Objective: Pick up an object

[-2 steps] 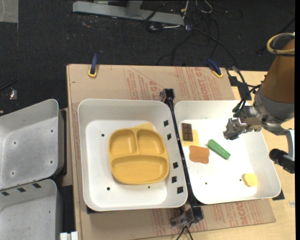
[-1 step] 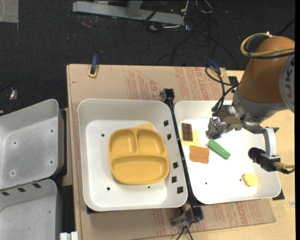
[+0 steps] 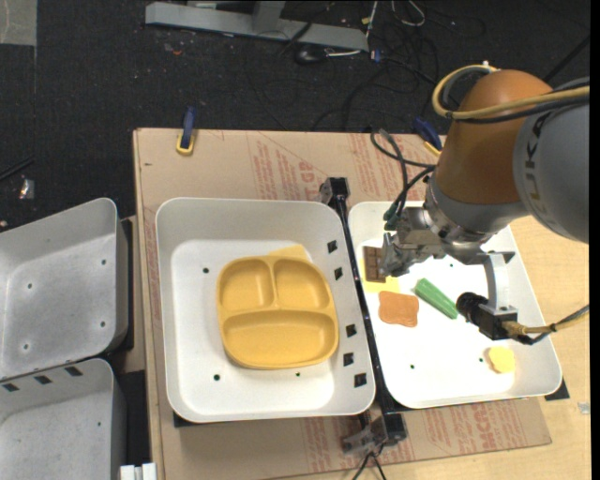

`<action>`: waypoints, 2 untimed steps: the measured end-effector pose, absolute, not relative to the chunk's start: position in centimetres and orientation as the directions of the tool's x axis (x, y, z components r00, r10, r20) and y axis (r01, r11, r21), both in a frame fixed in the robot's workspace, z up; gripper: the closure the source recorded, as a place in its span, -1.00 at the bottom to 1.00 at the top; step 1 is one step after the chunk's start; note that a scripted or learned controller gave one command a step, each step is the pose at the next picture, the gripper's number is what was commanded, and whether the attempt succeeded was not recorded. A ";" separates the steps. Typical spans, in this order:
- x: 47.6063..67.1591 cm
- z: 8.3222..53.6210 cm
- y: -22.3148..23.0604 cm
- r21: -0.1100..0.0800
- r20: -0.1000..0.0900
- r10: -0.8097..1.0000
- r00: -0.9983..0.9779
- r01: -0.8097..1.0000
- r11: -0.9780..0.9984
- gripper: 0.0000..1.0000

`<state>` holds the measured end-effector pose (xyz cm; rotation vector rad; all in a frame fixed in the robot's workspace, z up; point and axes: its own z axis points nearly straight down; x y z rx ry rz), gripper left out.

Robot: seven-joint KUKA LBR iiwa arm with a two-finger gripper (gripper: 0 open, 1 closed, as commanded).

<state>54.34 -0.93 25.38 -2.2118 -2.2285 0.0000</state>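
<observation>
Looking down on a brown board bench (image 3: 253, 155) over dark floor strewn with cables (image 3: 394, 19), we are viewing two white bins. The left bin (image 3: 178, 281) is holding a yellow divided tray (image 3: 277, 314). In the right bin (image 3: 450, 384), the gripper (image 3: 392, 255) is hovering at 10 o'clock; we cannot tell its closure. Near it are lying a brown block (image 3: 372, 265), an orange piece (image 3: 398, 308), a green piece (image 3: 436, 298) and a yellow piece (image 3: 501, 359).

The end effector (image 3: 394, 255) hangs over the right bin (image 3: 450, 380) near a green piece (image 3: 435, 298).
</observation>
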 end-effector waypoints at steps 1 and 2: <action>57.4 25.2 4.3 0.003 0.001 1.000 -0.009 1.000 0.009 1.00; 59.4 25.4 9.9 0.003 0.002 1.000 -0.009 1.000 0.009 1.00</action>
